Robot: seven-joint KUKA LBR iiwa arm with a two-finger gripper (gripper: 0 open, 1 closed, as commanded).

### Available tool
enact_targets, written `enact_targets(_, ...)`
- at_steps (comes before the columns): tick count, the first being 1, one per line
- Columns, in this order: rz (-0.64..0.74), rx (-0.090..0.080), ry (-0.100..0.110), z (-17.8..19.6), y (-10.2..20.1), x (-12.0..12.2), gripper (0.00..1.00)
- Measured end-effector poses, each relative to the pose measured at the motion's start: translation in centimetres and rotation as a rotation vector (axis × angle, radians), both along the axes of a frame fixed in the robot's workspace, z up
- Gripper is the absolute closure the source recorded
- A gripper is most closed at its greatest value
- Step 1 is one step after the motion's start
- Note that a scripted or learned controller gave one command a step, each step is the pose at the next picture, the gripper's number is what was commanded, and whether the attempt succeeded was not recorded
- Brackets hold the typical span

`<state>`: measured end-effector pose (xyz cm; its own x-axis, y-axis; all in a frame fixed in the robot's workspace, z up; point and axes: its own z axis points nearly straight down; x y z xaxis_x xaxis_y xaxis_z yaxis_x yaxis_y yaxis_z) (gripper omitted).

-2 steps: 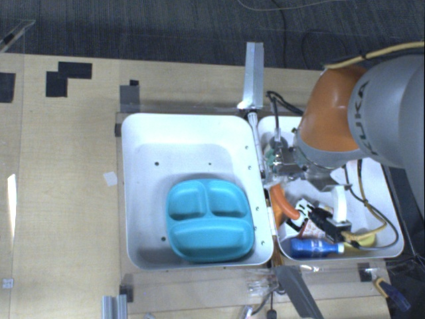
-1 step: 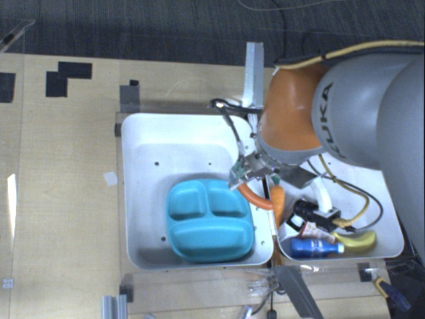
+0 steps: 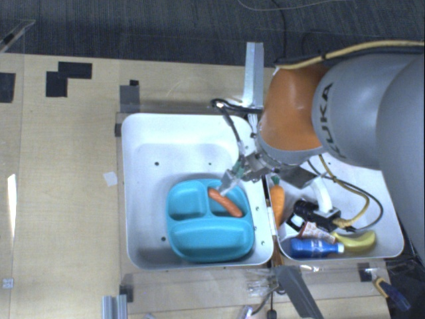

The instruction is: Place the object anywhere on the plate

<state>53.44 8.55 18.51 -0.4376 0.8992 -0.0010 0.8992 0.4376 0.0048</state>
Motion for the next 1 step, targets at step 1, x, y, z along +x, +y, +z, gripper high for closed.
enact_targets(1, -0.113, 0.001, -0.002, 12.31, 2.4, 3.28, 0.0)
